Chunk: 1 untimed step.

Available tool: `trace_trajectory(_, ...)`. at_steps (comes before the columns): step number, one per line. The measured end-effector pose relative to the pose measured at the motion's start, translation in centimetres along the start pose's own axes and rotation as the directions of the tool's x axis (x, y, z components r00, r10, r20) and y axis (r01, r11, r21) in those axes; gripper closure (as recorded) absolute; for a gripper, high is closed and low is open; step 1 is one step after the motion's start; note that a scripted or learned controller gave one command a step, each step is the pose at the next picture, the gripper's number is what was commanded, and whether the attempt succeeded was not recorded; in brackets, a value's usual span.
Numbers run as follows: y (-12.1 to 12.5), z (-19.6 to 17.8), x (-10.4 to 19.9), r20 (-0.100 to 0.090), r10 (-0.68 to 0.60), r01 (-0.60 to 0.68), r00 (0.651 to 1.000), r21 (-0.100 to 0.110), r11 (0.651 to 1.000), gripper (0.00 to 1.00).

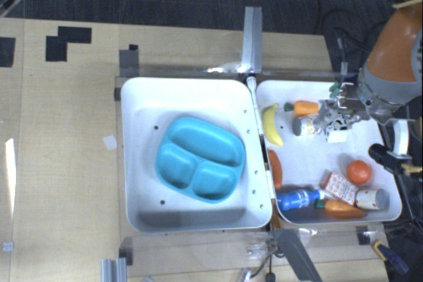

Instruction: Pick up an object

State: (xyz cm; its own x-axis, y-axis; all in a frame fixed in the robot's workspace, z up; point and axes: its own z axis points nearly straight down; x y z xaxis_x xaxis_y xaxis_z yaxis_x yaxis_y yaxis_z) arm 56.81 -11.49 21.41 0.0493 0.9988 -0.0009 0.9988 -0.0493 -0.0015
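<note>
Nearest the camera, along the right bin's (pixel 394 213) front wall, lie a blue bottle (pixel 299 199) and an orange carrot (pixel 342 209), both with long axes running left to right. Taking that right bin as the landmark: the left bin (pixel 135 162) sits touching its left side and holds a blue three-compartment tray (pixel 199 158), tilted slightly.

Reaching in from the bin's right, the grey arm (pixel 394 63), with its orange band, angles down toward the bin's back half. Its gripper (pixel 334 117) hangs over a small silver can (pixel 305 125) lying on its side, long axis left to right, grey and metallic with a pale end facing left. Whether the fingers are apart or closed on it cannot be told; metal parts blur together there.

Against the bin's left wall a yellow banana (pixel 271 124) lies with its long axis front to back, slightly curved. In front of it a reddish sausage-like piece (pixel 275 170) points the same way. A small orange carrot-like piece (pixel 305 107) lies near the back wall, just behind the can. Toward the front right sit a round orange fruit (pixel 359 172), a red-and-white packet (pixel 340 187) and a small tin (pixel 371 199).
</note>
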Motion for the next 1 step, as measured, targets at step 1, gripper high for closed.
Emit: trace_trajectory(1, 4.12, -3.53, -0.78, 0.001, 0.175, -0.175, 0.985, 0.0, 0.985, 1.0)
